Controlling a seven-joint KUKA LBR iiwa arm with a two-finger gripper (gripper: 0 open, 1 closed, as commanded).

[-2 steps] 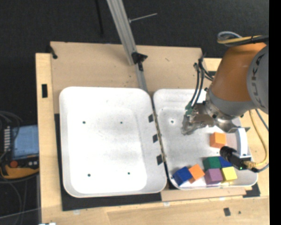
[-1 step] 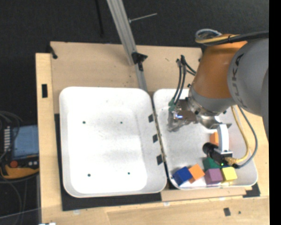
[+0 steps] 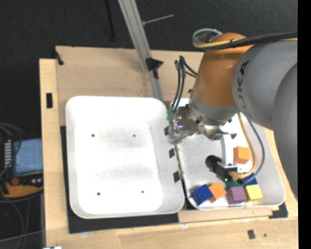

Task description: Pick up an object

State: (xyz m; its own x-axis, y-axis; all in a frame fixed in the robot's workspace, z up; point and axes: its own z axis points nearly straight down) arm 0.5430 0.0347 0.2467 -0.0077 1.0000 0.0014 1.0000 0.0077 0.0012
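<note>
The right bin [image 3: 269, 191] holds several small blocks. An orange block [image 3: 242, 154] lies near its right wall. Along the front wall sit a blue block [image 3: 201, 193], a second orange block [image 3: 217, 190], a purple block [image 3: 237, 194] and a yellow block [image 3: 254, 192]. My gripper [image 3: 177, 127] hangs over the back left corner of the right bin, close to the divide between the bins and well apart from the blocks. I see nothing in it. The arm's bulk hides the back of the right bin.
The left bin [image 3: 78, 113] stands beside the right one. A slanted metal pole [image 3: 140, 40] rises behind the bins. Cables and a blue box [image 3: 28, 157] lie off the bench to the left.
</note>
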